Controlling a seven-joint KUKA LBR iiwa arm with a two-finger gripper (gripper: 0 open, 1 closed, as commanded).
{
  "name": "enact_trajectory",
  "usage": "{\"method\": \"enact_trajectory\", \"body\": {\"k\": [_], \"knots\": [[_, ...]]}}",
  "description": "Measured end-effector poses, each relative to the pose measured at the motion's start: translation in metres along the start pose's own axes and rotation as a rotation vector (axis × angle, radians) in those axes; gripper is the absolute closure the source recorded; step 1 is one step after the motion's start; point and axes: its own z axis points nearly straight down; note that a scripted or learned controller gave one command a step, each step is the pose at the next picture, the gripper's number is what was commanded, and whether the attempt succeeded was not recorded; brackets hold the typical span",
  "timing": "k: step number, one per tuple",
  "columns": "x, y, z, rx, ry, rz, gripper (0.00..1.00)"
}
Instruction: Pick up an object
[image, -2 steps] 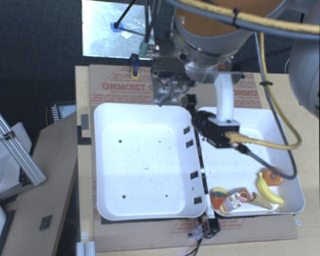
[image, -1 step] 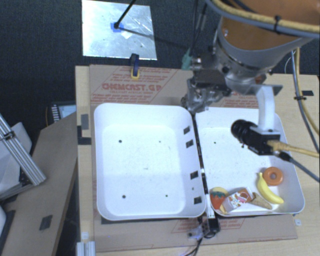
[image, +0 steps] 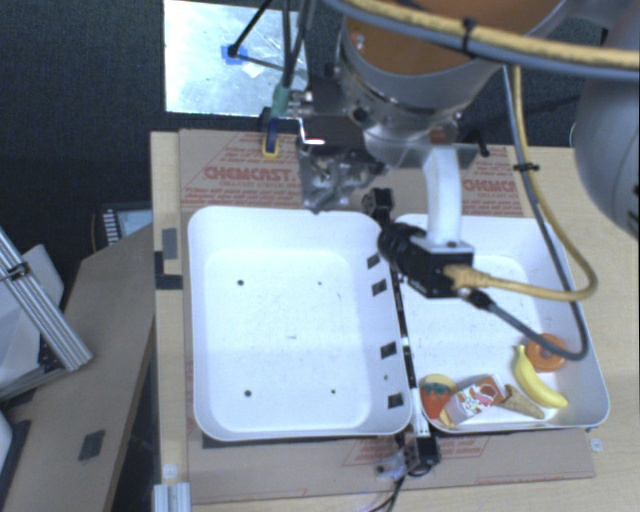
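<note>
Several small objects lie in the front corner of the right bin (image: 590, 385): a yellow banana (image: 537, 379), an orange round piece (image: 547, 351) behind it, a red-orange fruit (image: 437, 396), a white and red packet (image: 476, 397) and a tan cone-shaped piece (image: 521, 403). My gripper (image: 328, 188) hangs over the back rim of the left bin (image: 205, 330), far from those objects, as a blurred grey metal cluster. I see nothing held in it.
The arm's orange band and grey wrist (image: 420, 60) cross the top of the view. A white bracket with a black box (image: 430, 265) and a yellow cable (image: 530, 290) hangs over the divider between the bins. Brown cardboard (image: 240, 165) lies under both bins.
</note>
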Motion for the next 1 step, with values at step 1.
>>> {"method": "enact_trajectory", "body": {"k": [1], "knots": [[-0.0218,-0.0005,0.1182,0.014,-0.009,0.012,1.0]]}}
